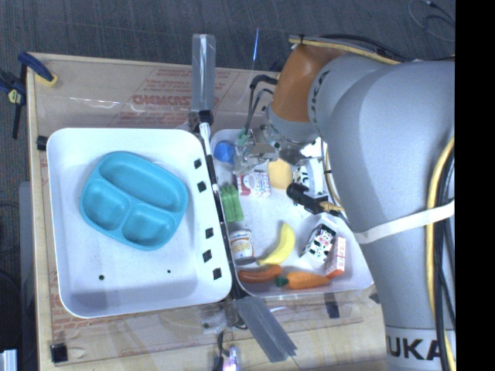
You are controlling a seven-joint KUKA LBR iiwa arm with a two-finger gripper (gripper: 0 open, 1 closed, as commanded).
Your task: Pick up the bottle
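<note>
The bottle (225,153) looks like a clear one with a blue cap, lying at the far left corner of the right bin (352,288). Most of its body is hard to make out against the white wall. My gripper (249,150) hangs low over that corner, just right of the blue cap and close to it. The grey wrist with its orange band (298,91) reaches in from the right and hides the bin's far right part. Nothing is visibly lifted off the bin floor.
The right bin also holds a white-and-red packet (254,184), a yellow object (280,175), a green item (230,203), a small can (241,246), a banana (282,244), a carrot (305,280) and a small carton (335,258). A blue divided plate (135,199) lies in the left bin (69,284).
</note>
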